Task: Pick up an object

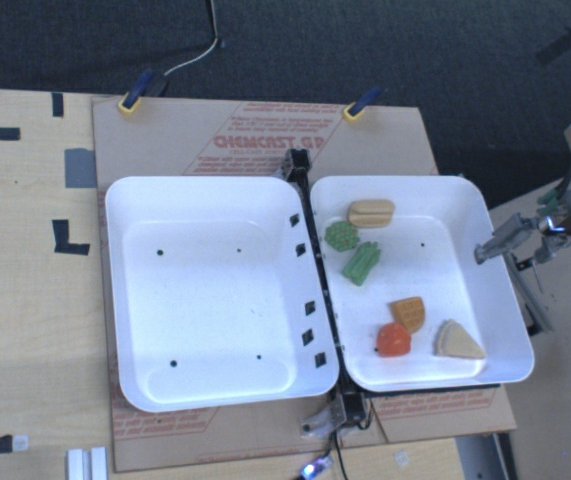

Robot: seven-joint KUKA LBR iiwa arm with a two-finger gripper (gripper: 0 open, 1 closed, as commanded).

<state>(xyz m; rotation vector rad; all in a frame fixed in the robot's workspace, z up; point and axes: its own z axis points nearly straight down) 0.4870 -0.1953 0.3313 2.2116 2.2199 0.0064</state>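
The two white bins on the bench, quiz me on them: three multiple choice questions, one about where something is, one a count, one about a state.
1. Where does the wedge-shaped pale cheese piece lie?
A. Near corner of the right white bin
B. Middle of the left white bin
C. On the cardboard sheet outside the bins

2. How many objects lie in the right bin?
A. Three
B. Six
C. Nine

3. Where is the end effector relative to the objects?
A. Pressing on the round red tomato
B. Lifting the tan bread roll
C. At the right bin's right rim, apart from every object

Answers:
1. A, the wedge sits in the right bin's near right corner.
2. B, roll, green broccoli floret, green ridged vegetable, orange chunk, tomato and cheese.
3. C, it touches none of them.
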